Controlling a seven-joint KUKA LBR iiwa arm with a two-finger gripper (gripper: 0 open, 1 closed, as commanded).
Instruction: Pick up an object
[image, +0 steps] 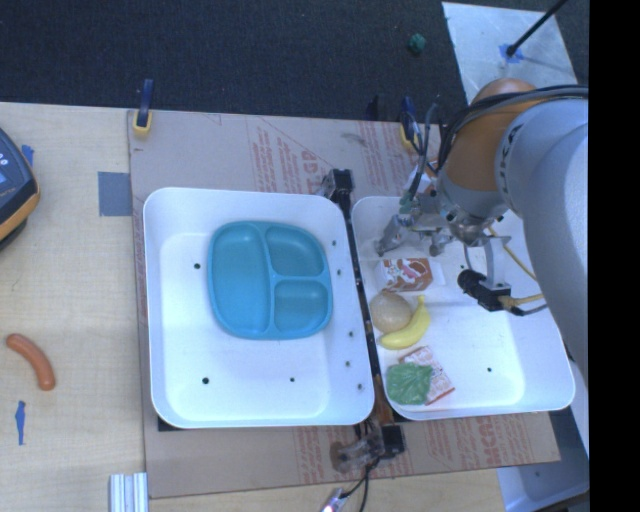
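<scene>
Gripper (412, 232) is seen over right bin (500, 385), near snack packet (407, 272); jaws' state can't be told, blurred.

Divided plate (270, 279) in left bin (170, 215); banana (410, 330) in right bin (520, 370)

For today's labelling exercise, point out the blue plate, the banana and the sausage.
plate (270, 280): camera view, its middle divider.
banana (410, 333): camera view, middle of its curve.
sausage (31, 360): camera view, middle of its length.
</scene>
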